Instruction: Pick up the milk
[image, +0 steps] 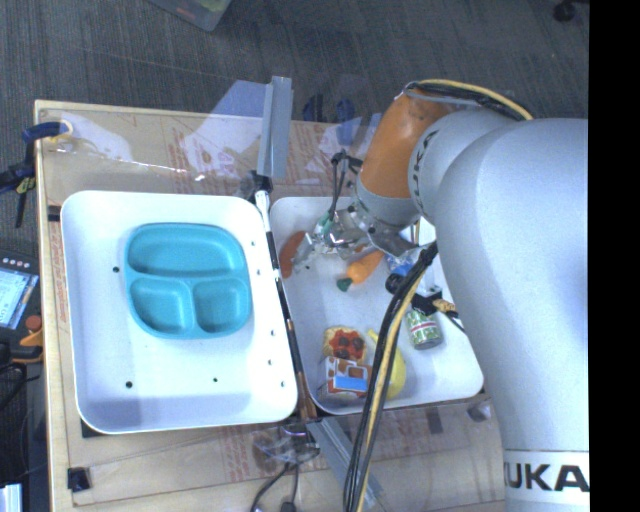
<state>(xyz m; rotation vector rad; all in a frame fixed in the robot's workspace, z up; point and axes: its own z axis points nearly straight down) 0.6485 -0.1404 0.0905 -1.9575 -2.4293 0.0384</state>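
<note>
Grey arm (500, 250) over right bin (455, 375); end effector (330, 235) near carrot (362, 268); finger state unclear.

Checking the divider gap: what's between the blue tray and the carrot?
In the camera view, between the blue tray and the carrot: bare white bin floor, both bins' adjoining rims, and a brown piece.

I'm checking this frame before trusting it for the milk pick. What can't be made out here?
- Gripper: blurred and small under the wrist; finger state unreadable.
- Right bin: the arm covers its right side, hiding anything there.
- Milk: no item identifiable as it; the carton has print too small to read.
- Small can: label too small, partly behind the cable.
</note>
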